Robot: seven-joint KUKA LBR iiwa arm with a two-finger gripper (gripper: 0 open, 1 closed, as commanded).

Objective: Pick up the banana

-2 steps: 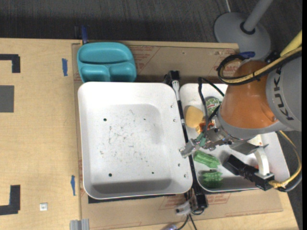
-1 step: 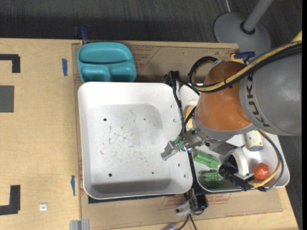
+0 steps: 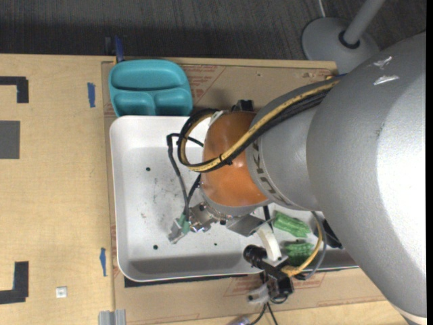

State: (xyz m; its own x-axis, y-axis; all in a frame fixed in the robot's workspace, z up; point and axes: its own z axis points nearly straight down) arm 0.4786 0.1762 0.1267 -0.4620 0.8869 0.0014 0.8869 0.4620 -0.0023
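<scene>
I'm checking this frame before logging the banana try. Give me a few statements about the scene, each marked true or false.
1. A teal compartment tray sits beyond the top edge of the white bin. True.
2. The arm's orange band hangs over the white bin. True.
3. The arm reaches in from the view's left. False: it comes in from the right.
4. A banana lies in plain sight on the bin's bare floor. False: the bare floor shows only small dark marks.
5. Green pieces show near the bin's lower right, beside the arm. True.
6. The teal tray lies inside the white bin. False: it lies outside, on the bench.
</scene>
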